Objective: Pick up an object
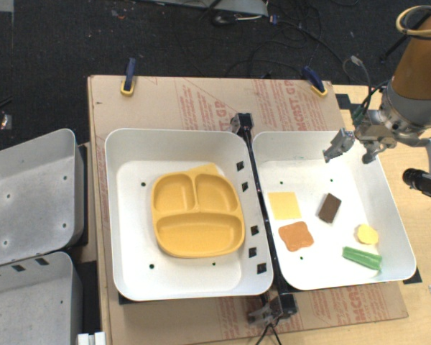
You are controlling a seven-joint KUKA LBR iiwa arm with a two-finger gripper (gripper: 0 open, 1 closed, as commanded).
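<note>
- Above the far right corner of the right bin (388,192), the claw (353,148) hangs with its two fingers spread apart and nothing between them; one fingertip (335,149) lies over the bin's far wall, the other toward the right rim.
- Behind the claw, the grey wrist rises into the orange band of the arm (416,63) at the right edge of the scene.
- On the right bin's floor, well apart from the claw, lie five pieces: a brown block (330,208) nearest the claw, a pale yellow square (284,205) to its left, an orange-brown slab (296,236) just near of that square, a small yellow lump (367,234) toward the right, and a green stick (362,257) at the near right.
- Inside the left bin (129,264) sits a yellow divided tray (198,215), flat on the floor.
- Under both bins, a cardboard sheet (179,92) is held at its far edge by two clamps (128,77).
</note>
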